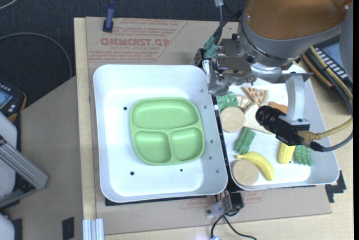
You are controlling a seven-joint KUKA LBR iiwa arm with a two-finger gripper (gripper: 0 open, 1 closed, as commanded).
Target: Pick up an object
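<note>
Camera view, one frame, looking down on both white bins. Left bin (106, 121) carries a green divided tray (167, 129) with three compartments, lying flat near the bin's middle. Right bin (322, 169) carries the toy food.

Arm (297, 3) comes in from the upper right and covers the back half of the right bin. Gripper (220, 83) sits low at the back left corner of that bin, right against the wall shared by the two bins. Finger state: cannot tell, the wrist body blocks them.

Items near the gripper:
- green leafy piece (227, 101), just below the gripper, touching or nearly touching it; contact cannot be confirmed.
- tan round disc (232, 119), just in front of the leafy piece.
- wedge-shaped slice with dark spots (256, 95), to the right of the gripper, partly under the arm.

Further toward the front of the bin:
- green cucumber-like piece (244, 139), tilted.
- banana (259, 164), overlapping a second tan disc (245, 173) at the front left.
- corn cob (286, 153) and a green bumpy piece (303, 155), side by side at the front right.

Black cylindrical unit (277, 123) on the arm, with a cable, hangs over the bin's middle and hides part of the contents.
</note>
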